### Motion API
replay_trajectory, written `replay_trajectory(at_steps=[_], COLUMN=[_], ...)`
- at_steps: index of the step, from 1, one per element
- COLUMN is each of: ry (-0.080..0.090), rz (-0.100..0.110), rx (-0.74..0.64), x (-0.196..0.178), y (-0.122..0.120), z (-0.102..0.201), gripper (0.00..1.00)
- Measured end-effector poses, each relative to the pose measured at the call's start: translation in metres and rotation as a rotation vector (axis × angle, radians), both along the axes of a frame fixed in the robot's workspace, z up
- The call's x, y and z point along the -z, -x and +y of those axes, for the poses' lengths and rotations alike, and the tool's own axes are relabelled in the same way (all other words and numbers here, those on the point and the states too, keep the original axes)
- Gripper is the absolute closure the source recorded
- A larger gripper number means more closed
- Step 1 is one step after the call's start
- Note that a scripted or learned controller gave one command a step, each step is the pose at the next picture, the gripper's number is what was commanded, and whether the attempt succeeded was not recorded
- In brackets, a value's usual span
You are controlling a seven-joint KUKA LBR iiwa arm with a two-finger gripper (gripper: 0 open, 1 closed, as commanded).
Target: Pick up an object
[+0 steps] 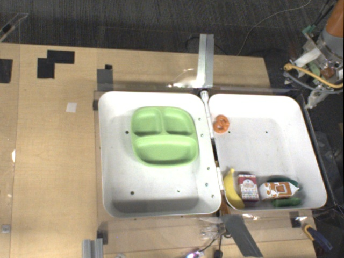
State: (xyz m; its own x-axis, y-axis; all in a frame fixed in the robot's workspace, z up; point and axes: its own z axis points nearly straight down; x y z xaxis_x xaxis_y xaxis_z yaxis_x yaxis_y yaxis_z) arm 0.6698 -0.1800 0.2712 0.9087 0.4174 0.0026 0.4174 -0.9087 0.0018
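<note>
The right bin [269,144] holds a small orange round object [221,123] at its far left corner. Along its near edge lie a yellow banana [231,190], a red and white carton [247,187], a brown and white carton [278,188] and a dark green item [286,201], packed close together. A green divided plate [164,135] lies upside-up in the left bin [115,160]. My gripper [317,87] hangs beyond the right bin's far right corner, well away from all the objects, with yellow cabling around the wrist.
A metal post [206,58] stands behind the seam between the two bins. Black markers [54,62] sit on the wooden bench at the far left. Cables run across the dark floor behind the bench.
</note>
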Motion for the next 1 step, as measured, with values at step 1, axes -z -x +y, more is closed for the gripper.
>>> replay_trajectory(at_steps=[1], ry=[-0.001], rz=[-0.001], rx=[0.215], x=[-0.0491], y=[0.0088], z=[-0.0241], gripper=[0.00])
